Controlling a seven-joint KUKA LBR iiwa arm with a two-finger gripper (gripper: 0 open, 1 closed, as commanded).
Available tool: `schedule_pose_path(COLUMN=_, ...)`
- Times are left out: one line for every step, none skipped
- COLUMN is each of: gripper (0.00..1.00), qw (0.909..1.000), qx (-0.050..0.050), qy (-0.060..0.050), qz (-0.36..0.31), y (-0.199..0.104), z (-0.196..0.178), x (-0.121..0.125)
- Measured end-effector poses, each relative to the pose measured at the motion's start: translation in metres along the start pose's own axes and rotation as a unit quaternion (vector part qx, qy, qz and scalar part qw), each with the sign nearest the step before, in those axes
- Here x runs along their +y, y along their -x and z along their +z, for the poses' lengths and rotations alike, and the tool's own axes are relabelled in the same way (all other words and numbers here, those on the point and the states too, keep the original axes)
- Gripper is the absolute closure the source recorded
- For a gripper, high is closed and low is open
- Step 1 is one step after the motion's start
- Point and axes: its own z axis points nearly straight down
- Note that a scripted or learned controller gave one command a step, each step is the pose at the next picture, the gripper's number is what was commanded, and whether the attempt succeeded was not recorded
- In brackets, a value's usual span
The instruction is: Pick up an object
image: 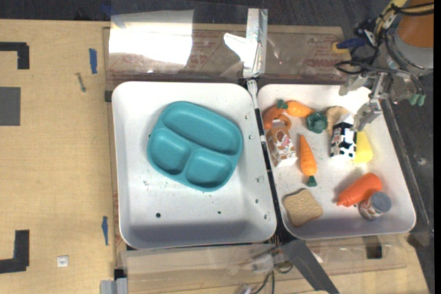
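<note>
Gripper [367, 113] hangs over right bin [396, 169] far edge, just above yellow block [363, 148] and cow toy [342, 140]; jaw state cannot be told; objects crowded, so descent risks nudging a neighbour or closing on two.

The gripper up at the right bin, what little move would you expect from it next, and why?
Probably a short drop straight down: the gripper hovers over the right bin with nothing between its fingers, and the yellow toy and black-and-white cow lie just beneath.
</note>
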Motion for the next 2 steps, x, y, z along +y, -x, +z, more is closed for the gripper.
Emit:
schedule_pose_path(gripper=0.0, qw=0.9998, qx=-0.014, qy=-0.002, qz=-0.009, y=-0.031, z=0.075, x=-0.008)
schedule_pose_path(gripper=0.0, qw=0.9998, qx=-0.002, qy=0.0, qz=-0.021, y=-0.082, z=0.106, x=0.027)
